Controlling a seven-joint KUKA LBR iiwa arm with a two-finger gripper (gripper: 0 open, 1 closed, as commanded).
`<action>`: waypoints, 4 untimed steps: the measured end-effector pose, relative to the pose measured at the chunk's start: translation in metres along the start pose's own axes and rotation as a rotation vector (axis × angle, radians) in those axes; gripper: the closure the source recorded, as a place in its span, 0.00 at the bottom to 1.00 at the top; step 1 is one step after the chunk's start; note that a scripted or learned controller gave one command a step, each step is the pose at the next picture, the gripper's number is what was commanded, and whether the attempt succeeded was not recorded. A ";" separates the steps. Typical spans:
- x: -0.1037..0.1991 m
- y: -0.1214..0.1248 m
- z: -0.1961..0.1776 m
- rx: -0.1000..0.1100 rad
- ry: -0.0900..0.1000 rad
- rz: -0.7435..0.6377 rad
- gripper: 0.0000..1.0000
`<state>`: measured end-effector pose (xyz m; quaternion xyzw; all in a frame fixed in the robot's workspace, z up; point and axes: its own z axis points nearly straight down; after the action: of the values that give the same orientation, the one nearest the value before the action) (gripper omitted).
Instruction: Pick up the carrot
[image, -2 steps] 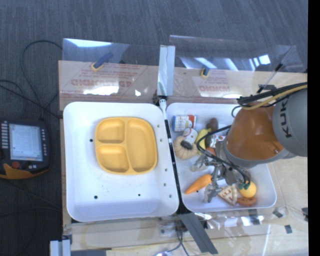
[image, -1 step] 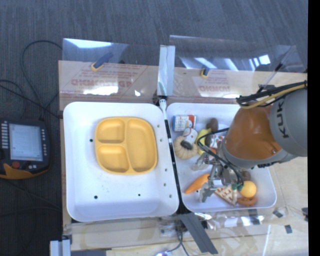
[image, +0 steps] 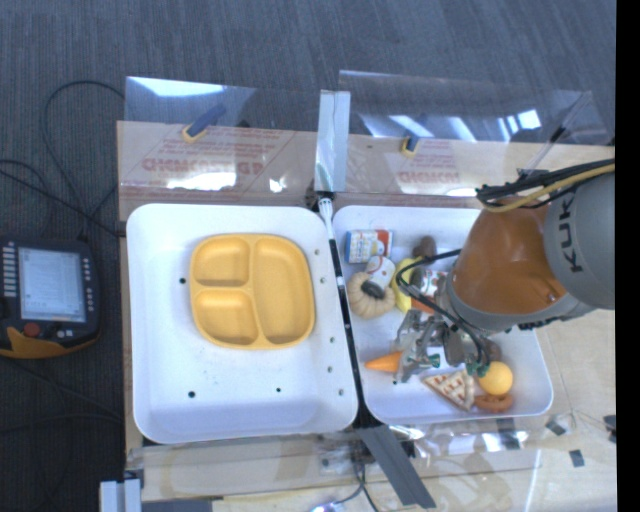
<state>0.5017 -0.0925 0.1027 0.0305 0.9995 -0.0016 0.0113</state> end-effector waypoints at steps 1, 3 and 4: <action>0.010 0.000 0.010 -0.003 -0.002 -0.282 1.00; -0.011 -0.031 -0.243 -0.002 0.011 -0.293 1.00; 0.001 -0.033 -0.116 -0.010 0.027 -0.343 1.00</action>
<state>0.4966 -0.1249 0.2183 -0.1407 0.9900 0.0018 -0.0022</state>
